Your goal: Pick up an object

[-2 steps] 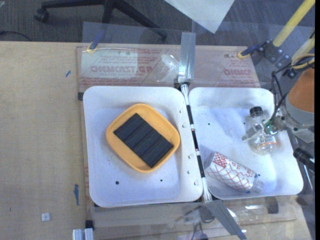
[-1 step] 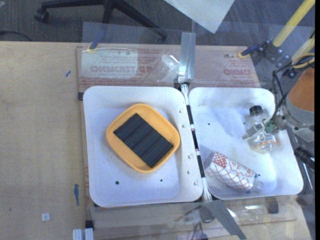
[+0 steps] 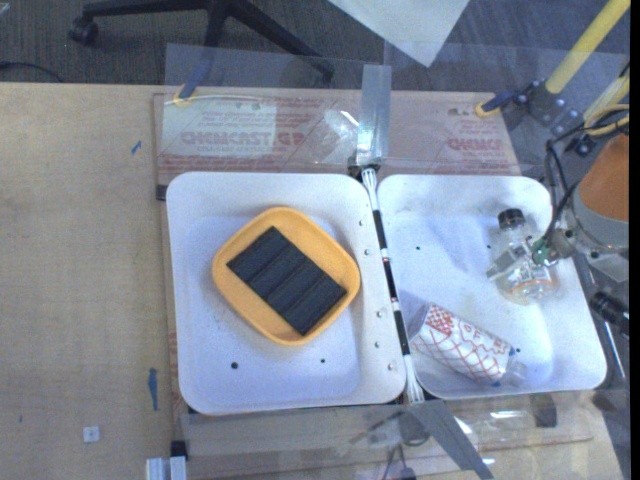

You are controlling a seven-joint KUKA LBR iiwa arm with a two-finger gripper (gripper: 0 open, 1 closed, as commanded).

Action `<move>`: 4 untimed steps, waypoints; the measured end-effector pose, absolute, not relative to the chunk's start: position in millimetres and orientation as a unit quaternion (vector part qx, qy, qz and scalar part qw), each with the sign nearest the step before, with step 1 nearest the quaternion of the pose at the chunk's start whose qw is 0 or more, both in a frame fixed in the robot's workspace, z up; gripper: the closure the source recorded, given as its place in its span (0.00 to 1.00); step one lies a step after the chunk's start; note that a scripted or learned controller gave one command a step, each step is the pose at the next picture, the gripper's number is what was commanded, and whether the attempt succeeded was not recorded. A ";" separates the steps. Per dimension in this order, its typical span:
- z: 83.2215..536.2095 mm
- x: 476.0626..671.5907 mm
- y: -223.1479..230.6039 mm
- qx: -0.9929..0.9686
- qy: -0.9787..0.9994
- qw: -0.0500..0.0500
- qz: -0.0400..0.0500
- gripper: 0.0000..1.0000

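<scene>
Where the arm comes in: at the right edge of the view, the grey arm (image 3: 612, 230) with its orange band reaches over the right wall of the right bin (image 3: 440, 203).
Hand: the hand (image 3: 548, 246) shows as a small dark cluster with a green speck, just beside the clear bottle; I cannot tell whether it is apart or together, nor whether it touches the bottle.
Clear bottle: a small see-through bottle (image 3: 515, 258) with a dark cap lies in the right bin's upper right part, near the right wall.
Paper cup: a red-and-white patterned paper cup (image 3: 462, 343) lies on its side in the lower part of the right bin, well apart from the bottle.
Orange dish: a rounded square orange dish (image 3: 232, 290) sits turned at an angle in the middle of the left bin (image 3: 200, 208).
Black pad: a dark ribbed pad (image 3: 287, 279) rests inside the dish.
Tabletop: the wooden tabletop (image 3: 80, 268) carries both bins side by side, with their inner walls touching.
Behind: a black chair base (image 3: 215, 13) stands on the floor beyond the tabletop.
</scene>
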State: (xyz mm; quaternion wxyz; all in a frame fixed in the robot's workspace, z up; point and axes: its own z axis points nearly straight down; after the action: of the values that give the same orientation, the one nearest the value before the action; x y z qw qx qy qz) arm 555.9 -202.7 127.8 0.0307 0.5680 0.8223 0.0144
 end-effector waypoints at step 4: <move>97.8 613.9 -193.6 0.584 0.812 0.000 -0.004 1.00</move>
State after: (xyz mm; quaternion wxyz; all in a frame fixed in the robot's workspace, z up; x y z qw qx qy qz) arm 613.9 -193.6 97.8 0.0001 0.5837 0.8120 -0.0037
